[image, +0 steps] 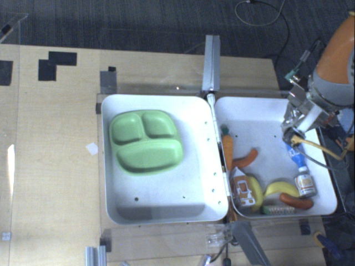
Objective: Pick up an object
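My gripper [294, 127] hangs over the right bin [260, 115] near its right wall, at the end of the grey arm with the orange band. Just below it lies a small bottle [301, 174] with a blue upper part and a brown label, close to the wall. Along the bin's front lie a yellow banana [280, 189], a red sausage [295, 202] and a second banana [255, 190] beside a printed packet [242, 188]. An orange carrot [227, 150] lies against the left wall, with a reddish sausage [246, 158] next to it. Nothing shows between the fingers.
The left bin [161, 204] holds a green divided plate [146, 140] in its back half. A metal post [212, 65] stands behind the seam between the bins. The back of the right bin is bare white floor.
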Controlling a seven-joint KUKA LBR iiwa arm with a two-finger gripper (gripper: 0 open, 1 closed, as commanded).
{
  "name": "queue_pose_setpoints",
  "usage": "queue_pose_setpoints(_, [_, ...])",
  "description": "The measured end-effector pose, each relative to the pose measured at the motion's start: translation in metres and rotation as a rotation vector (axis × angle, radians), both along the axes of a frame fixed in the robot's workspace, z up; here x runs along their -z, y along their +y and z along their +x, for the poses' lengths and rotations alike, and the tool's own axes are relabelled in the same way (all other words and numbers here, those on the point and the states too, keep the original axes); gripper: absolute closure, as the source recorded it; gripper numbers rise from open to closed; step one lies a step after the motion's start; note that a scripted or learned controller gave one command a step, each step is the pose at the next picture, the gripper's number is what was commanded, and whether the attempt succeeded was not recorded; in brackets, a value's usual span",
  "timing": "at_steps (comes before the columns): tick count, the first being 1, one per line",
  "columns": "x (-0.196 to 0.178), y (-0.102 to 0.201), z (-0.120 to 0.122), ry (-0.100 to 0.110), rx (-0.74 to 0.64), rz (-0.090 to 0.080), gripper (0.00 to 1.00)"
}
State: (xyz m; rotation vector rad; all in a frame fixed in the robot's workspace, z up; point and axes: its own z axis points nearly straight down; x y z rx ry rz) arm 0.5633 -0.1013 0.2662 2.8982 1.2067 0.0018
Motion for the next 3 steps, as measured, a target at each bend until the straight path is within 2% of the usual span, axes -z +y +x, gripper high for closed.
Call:
queue_pose_setpoints(1, [0.015,-0.016,0.007,-0.001,0.266,0.001,1.0])
queue_pose_setpoints(2, [-0.067,-0.001,-0.02,-0.004,0.187,0.001,1.0])
queue_pose_setpoints(3, [-0.088,-0.035,0.01,-0.002,0.149,0.0,1.0])
